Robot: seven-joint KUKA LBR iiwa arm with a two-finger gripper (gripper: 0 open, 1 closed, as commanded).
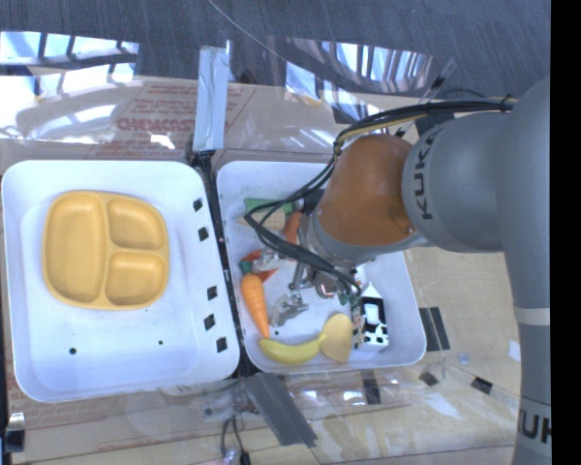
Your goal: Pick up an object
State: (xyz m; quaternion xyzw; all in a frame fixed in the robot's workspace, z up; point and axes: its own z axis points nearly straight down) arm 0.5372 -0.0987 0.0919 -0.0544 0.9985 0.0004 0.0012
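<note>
Objects for the pick are all sitting in the right bin [407, 289], and as far as I can judge nothing is off the floor yet, so the actual grab and the lift are both left to do.

Going big to small: the arm [465, 177] comes in from the right edge and folds down over the right bin, its grey body and orange band [363, 197] covering most of the bin's far half. Cables loop off the wrist toward the divider between the bins. The left bin [19, 289] holds a yellow divided tray [107, 250] sitting toward its far left part, well away from the action.

Then the small stuff in the right bin: a banana [290, 350] lies along the near edge, with a pale yellow rounded piece [337, 335] touching its right end. A carrot [255, 301] lies by the left wall, just beside the banana's left end. A black and white block [372, 323] sits near the near right corner. Some green, red and orange bits [267, 223] poke out by the cables, too hidden to name.

The hand [300, 294] hangs low in the middle of the bin, pointing down between the carrot and the pale piece. Honestly it's a shiny metal tangle from this angle, so I can't tell what state it's in, and I don't see anything in its grip.
</note>
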